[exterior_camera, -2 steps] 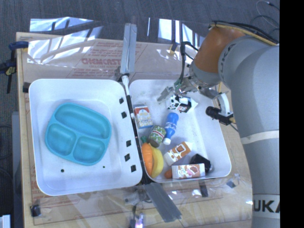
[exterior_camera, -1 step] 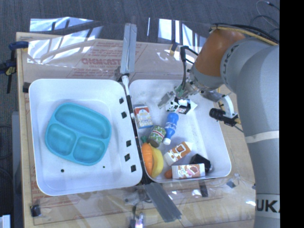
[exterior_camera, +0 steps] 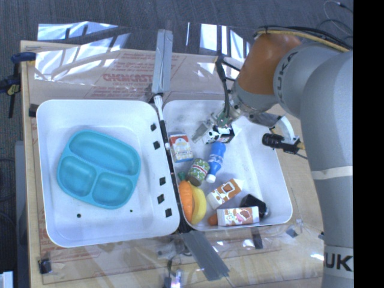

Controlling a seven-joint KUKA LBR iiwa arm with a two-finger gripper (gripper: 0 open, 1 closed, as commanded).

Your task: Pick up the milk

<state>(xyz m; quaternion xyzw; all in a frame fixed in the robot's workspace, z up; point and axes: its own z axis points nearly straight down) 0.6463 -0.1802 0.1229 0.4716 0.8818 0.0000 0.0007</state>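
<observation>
Arm [exterior_camera: 312, 95] comes in from the right, elbow high, orange band [exterior_camera: 267, 59] bent over the right bin [exterior_camera: 273, 179], wrist pointing down-left. Gripper [exterior_camera: 217, 131] hangs low over the bin's upper middle, w/ a small black-and-white cow-patterned item [exterior_camera: 221, 135] at its tip; can't tell if it's clamped or loose.

Rel. to the blue bottle [exterior_camera: 215, 159]: gripper just above it; milk carton [exterior_camera: 225, 192], brown-and-white, just below-right; second carton [exterior_camera: 237, 216] lower, near bin's front wall; small carton [exterior_camera: 180, 147] to the left; banana [exterior_camera: 197, 204] and carrot [exterior_camera: 187, 200] below-left. Blue divided plate [exterior_camera: 99, 168] far left, in the left bin [exterior_camera: 54, 119].
</observation>
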